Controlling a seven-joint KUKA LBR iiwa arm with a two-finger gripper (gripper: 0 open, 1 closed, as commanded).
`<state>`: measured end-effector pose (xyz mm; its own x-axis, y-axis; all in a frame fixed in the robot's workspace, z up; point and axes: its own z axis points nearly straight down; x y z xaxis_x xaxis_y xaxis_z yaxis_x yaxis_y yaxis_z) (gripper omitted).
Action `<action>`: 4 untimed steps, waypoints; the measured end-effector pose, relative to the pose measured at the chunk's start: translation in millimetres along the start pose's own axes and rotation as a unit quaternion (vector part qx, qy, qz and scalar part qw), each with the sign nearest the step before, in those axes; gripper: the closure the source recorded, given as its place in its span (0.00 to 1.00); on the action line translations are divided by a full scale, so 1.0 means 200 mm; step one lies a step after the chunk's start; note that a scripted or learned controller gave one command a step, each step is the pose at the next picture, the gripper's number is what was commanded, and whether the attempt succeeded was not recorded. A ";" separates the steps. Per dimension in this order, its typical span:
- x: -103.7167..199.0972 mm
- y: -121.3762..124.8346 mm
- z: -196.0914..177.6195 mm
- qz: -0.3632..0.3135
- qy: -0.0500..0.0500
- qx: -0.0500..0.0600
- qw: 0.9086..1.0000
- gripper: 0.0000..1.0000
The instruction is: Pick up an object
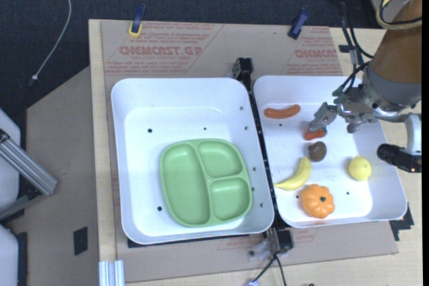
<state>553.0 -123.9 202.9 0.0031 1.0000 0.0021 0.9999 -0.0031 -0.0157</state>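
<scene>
**Desk:** What's the end effector doing right now?

**Me:** I've got the end effector (pixel 324 118) down in the right bin (pixel 382 207), reaching in from the right side of my view. Its grey fingers (pixel 320 120) point left and sit right over a small red-orange object (pixel 314 134), touching it or just above it. At this angle I cannot tell how far the fingers are spread, or whether anything sits between them, so I won't call it a grasp.

**Desk:** What's nearest to it?

**Me:** Just below the red-orange piece lies a brown round object (pixel 318 151), very close to it. Up and to the left, apart from the fingers, an orange sausage-shaped toy (pixel 282 112) lies roughly level across the bin. A yellow banana (pixel 297 175) rests lower left of the brown one, almost touching it, and a small orange pumpkin (pixel 316 200) sits just beneath the banana near the bin's front edge. A yellow lemon (pixel 360 168) lies off to the right, well clear of the others.

**Desk:** And the other side?

**Me:** The left bin (pixel 134 144) holds a green divided plate (pixel 204 181) with three compartments, sitting toward its front. Both bins rest on the worktop (pixel 107 77), a brown board with red lettering.
</scene>
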 end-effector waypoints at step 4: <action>0.04 0.04 0.59 -0.001 0.000 -0.006 1.000 0.00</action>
<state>560.1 -114.9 84.2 0.0008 1.0000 0.0013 1.0000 -0.0008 -0.0035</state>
